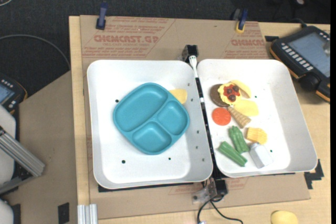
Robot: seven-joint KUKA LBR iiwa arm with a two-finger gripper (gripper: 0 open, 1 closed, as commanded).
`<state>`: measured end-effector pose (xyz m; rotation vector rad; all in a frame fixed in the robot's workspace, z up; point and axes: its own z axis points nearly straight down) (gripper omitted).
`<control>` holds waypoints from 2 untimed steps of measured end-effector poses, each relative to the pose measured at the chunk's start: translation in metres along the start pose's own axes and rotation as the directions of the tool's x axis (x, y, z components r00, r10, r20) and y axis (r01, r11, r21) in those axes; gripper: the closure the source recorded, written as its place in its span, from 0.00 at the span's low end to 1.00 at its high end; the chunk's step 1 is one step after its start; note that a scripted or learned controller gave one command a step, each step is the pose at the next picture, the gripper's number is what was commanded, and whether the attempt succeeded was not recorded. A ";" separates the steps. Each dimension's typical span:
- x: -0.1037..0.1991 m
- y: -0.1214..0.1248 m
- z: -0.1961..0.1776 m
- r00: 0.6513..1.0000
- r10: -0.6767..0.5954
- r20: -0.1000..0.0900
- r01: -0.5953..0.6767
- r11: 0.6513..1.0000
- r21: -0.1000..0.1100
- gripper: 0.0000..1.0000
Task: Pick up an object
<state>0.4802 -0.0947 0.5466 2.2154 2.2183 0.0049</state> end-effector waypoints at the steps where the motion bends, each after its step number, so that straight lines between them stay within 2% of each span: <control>1: 0.000 0.001 -0.011 1.000 -0.001 0.001 0.001 1.000 -0.004 1.00; 2: 0.030 -0.003 0.145 1.000 0.000 -0.005 0.000 1.000 0.025 1.00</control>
